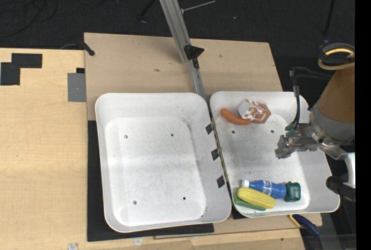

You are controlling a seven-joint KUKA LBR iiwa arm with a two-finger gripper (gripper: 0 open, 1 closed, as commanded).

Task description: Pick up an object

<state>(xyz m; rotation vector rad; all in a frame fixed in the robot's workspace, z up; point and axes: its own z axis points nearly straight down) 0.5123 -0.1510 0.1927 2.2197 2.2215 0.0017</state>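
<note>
White left bin [116, 127] sits mid-frame. In the right bin [264, 133], a sausage [235, 119] and carton [255, 111] lie upper left of the gripper [284, 147]; corn [256, 199] and a bottle [272, 189] lie below it, long axes left-right, bottle cap pointing left. Finger state: cannot tell.

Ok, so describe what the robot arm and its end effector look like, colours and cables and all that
The arm is a thick rounded body, orange-brown above and grey toward the wrist, with a pale ring at its top. A thin dark cable loops along its left side. The end effector is a small, boxy grey metal piece, much narrower than the arm.
</note>
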